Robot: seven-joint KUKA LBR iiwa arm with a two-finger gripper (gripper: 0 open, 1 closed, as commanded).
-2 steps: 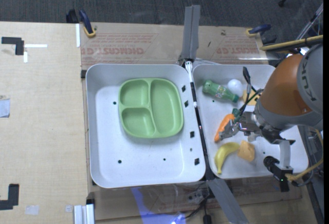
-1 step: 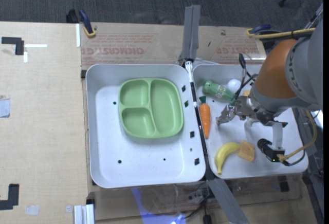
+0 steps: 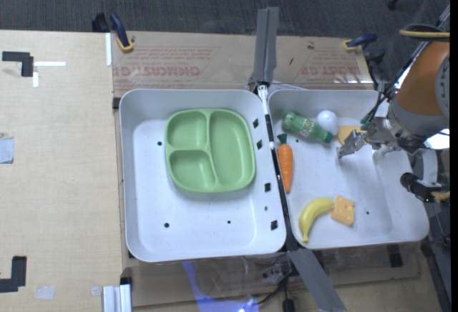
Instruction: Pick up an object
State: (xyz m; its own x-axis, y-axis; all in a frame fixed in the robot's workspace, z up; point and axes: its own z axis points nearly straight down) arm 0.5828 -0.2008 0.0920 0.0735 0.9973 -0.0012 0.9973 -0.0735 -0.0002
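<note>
Jaws [image 3: 352, 148] seen low over right bin [image 3: 372, 232], near its back right part; how far parted cannot be told, nothing seen held between them. Nearest pieces: small yellow block [image 3: 346, 134] just beside jaws, toward back; white ball [image 3: 327, 119] and green bottle [image 3: 306, 127] further left. Bottle's long axis laid roughly left-right, slightly tilted. Banana [image 3: 313, 215] and cheese wedge [image 3: 344, 211] well apart, toward front. Carrot [image 3: 285, 166] along left wall. Short shift toward back-left judged enough for yellow block.

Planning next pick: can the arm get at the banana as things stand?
Probably yes. The banana lies in the open near the right bin's front, with only the cheese close beside it. The tool hangs over the same bin, with bare floor between.
</note>
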